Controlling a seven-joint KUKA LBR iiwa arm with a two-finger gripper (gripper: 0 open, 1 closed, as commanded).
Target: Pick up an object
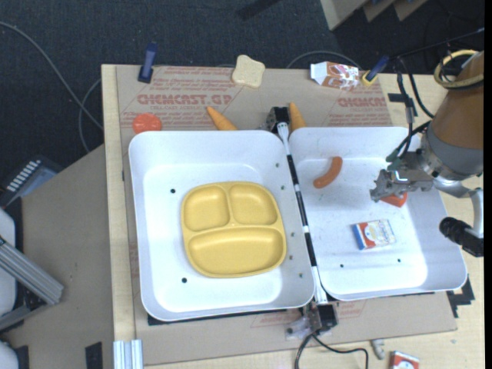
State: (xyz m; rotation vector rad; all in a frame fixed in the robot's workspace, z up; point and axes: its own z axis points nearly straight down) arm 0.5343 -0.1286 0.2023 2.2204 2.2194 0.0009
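At lower centre we see a yellow divided plate [233,229] in the left bin [154,167]. Lower right lies a small carton [373,234]; above it, the end effector [393,188] sits over a red object [395,199], grip unclear. A sausage [328,172] lies farther up.

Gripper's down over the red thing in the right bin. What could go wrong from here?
1. The gripper covers most of the small red object, which lies near the right bin's far-right wall; a poor grip could close on nothing or push it against that wall.
2. The small carton lies just below it; a sideways move might nudge it.
3. The sausage sits apart, so is probably safe.
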